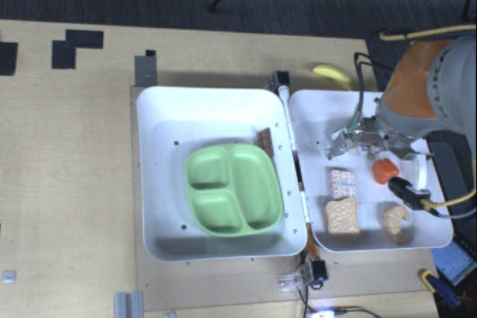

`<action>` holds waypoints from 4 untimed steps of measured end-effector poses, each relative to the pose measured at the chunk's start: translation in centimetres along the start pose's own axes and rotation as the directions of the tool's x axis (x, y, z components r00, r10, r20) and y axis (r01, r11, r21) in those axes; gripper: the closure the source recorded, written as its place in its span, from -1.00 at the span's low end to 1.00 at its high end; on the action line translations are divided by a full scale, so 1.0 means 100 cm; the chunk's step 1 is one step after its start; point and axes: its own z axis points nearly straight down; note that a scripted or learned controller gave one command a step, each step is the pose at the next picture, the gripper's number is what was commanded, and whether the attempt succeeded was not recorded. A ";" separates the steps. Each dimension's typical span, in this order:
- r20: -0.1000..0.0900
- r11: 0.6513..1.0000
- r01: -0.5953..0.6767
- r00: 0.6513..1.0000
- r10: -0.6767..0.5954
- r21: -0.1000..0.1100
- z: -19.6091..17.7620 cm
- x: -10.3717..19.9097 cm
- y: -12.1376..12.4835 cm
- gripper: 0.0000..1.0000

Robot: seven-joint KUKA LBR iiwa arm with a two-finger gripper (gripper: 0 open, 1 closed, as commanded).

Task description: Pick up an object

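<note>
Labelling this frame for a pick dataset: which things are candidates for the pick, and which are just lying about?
Pick candidates, in the right white bin:
orange-red round object
pale speckled cracker block
tan cracker square
beige lumpy object

Lying about:
green divided plastic tray, left bin
yellow banana, on the bench

Bare floor at right bin [317,160] back-left, crackers [342,205], orange piece [385,171] crowding front.

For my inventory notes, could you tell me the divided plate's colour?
Light green, seen in the camera view: divided plate.

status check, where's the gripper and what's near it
Gripper low in right bin, nothing seen held. Orange object close by; two crackers and a tan lump nearer the front. Green tray in left bin.
</note>
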 end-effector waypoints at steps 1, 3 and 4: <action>0.001 1.000 -0.005 1.000 0.005 0.000 0.019 0.022 -0.076 -1.00; -0.001 1.000 -0.002 1.000 0.002 0.003 -0.080 0.062 -0.098 1.00; -0.001 1.000 -0.001 1.000 0.001 0.004 -0.090 0.094 -0.089 1.00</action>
